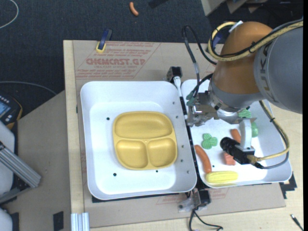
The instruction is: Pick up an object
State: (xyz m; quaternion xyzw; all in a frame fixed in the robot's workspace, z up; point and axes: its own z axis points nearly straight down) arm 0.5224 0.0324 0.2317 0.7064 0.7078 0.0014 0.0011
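Closest to me, corn (221, 177) lies at the right bin's (276, 172) front edge, a carrot (203, 158) just left of it and green pieces (209, 140) behind. My arm (240, 61) hangs over that bin; I cannot tell the claw's state. Left bin (96, 177) holds a yellow tray (144, 139).

left bin (91, 129): white plastic, smooth, faint sheen
right bin (276, 170): white plastic, smooth
divided tray (144, 139): yellow plastic, matt, smooth
bench top (120, 61): brown paper or cardboard, matt, printed in red
arm wrist band (240, 47): orange, glossy, highlight seen
arm shell (286, 71): grey, smooth, satin
corn cob (221, 177): yellow, bumpy plastic look
carrot (203, 159): orange, smooth
floor (48, 18): dark carpet, rough
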